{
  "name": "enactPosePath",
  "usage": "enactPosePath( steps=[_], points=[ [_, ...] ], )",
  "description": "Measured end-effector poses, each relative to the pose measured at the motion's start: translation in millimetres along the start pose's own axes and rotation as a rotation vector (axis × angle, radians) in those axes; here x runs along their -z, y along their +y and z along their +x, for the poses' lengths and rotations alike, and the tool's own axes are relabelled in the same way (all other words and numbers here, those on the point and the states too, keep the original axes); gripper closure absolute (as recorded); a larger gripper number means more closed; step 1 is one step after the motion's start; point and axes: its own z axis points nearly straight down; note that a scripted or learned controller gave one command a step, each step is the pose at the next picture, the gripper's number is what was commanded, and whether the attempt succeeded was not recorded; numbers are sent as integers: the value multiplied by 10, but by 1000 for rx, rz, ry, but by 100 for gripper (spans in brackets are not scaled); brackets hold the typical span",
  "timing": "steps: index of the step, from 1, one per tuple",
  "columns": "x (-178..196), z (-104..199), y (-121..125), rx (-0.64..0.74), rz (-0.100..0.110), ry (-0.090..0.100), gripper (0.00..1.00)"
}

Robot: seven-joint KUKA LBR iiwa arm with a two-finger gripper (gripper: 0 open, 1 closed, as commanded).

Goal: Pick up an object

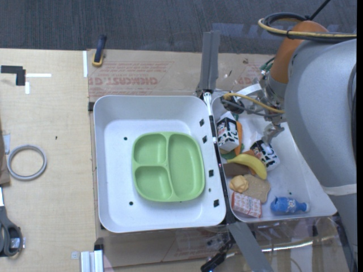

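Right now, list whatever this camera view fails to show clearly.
- Gripper: finger state, too small against the clutter.
- Right bin: right side covered by the grey arm.
- Black-and-white carton: print too small to read.
- Scissors: cut off by the left edge.
- Banana: overlaps neighbouring items; contact unclear.

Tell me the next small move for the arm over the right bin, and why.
Probably ease the claw straight down. It hangs over the right bin just above the black-and-white packet beside the banana, with nothing visibly between its fingers. That packet looks like the closest thing to grasp.
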Motion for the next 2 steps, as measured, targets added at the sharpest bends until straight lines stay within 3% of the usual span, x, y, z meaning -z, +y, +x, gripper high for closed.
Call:
enactPosePath(
  steps=[1,2],
  points=[
    [8,-252,-37,3,-2,7,0],
    [-2,-3,38,1,-4,3,0]
  ],
)
